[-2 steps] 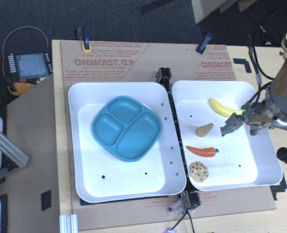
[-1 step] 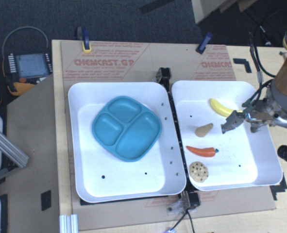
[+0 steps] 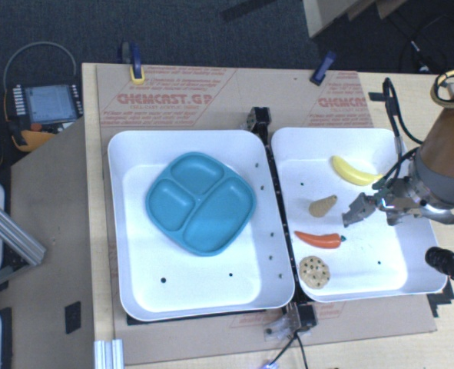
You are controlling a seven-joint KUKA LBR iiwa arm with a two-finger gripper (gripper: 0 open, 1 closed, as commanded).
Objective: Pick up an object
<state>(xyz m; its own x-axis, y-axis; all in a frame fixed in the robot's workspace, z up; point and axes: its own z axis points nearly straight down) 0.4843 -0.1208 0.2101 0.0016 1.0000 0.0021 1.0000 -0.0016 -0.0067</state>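
Note:
The right bin [image 3: 411, 279] holds a yellow banana [image 3: 353, 172] at the back, a small brown lump [image 3: 323, 204] in the middle, a red pepper with a green stem [image 3: 319, 239] lying flat, and a round speckled cookie [image 3: 313, 271] at the front left corner. My gripper [image 3: 357, 210] hangs low over this bin, just right of the brown lump and above the pepper's stem end. It points left. Nothing shows held in it.
In the left bin [image 3: 134, 275] lies a blue divided plate [image 3: 201, 202]. A black clamp [image 3: 259, 118] sits at the back between the bins. Cables [image 3: 392, 118] run behind the right bin, and the arm's body [image 3: 445, 164] covers that bin's right edge.

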